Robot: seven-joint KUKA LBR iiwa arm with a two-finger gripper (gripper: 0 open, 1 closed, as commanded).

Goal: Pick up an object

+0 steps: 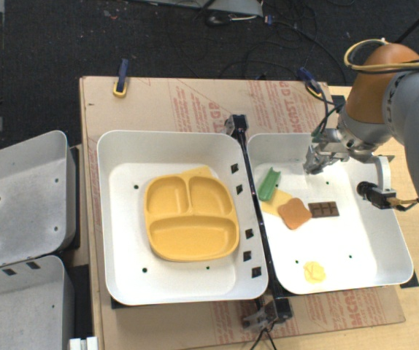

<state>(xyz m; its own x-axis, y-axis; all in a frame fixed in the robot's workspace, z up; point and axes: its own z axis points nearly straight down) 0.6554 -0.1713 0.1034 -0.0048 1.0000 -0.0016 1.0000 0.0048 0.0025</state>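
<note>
A: Where is the arm?

B: It reaches in from the right, and the gripper hangs over the back part of the right bin, close to the bin's rear wall.

A: Is it open or closed?

B: I cannot tell; that end of it is small and dark against the white floor. Nothing is visibly held.

A: What could it pick up?

B: Four things lie in the right bin. A green block lies tilted near the divider between the bins, to the left of the gripper and a little nearer the camera. Just below it, a pale yellow flat piece touches an orange-brown rounded piece, which partly overlaps it. Just right of that lies a dark brown chocolate bar. A small yellow item sits apart near the front wall.

A: And the left bin?

B: The left bin holds a yellow divided tray with three compartments, lying flat near the middle.
</note>
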